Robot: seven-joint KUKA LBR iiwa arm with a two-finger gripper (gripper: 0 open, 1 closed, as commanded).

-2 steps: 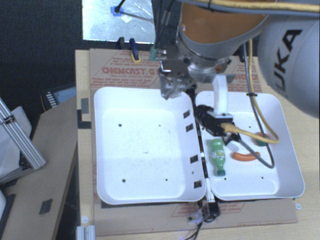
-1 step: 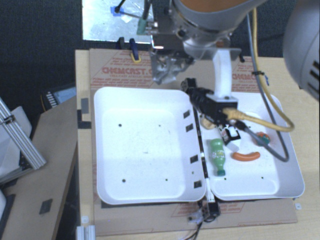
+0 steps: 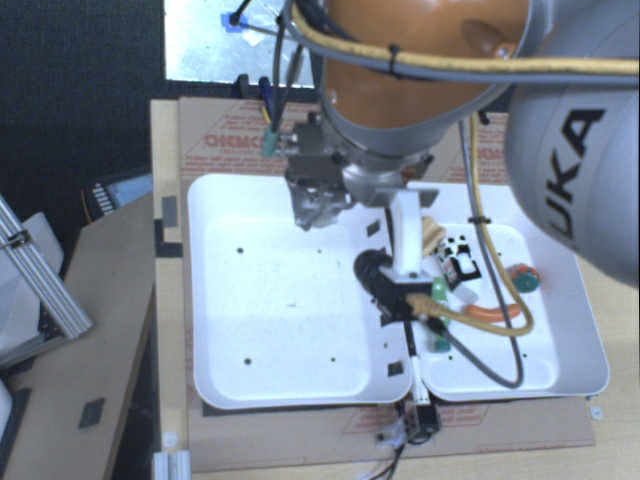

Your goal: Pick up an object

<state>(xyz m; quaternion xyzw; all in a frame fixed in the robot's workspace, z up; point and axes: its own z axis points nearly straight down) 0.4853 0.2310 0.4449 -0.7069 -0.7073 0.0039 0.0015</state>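
We note the grey KUKA arm (image 3: 560,138) with its orange band (image 3: 420,38) filling the upper right of the frame. Below, the left bin (image 3: 260,368) and the right bin (image 3: 560,358) lie side by side. The gripper (image 3: 318,206) hangs over the left bin's upper edge; we cannot tell its state. Small objects cluster in the right bin: an orange curved piece (image 3: 490,315), a black-and-white block (image 3: 460,258), a teal-and-orange ball (image 3: 524,279).

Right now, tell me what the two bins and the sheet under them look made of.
The left bin and right bin look like moulded white plastic: smooth, slightly glossy, with rounded rims. The sheet beneath looks like matte brown cardboard, with red printing; I can't be sure.
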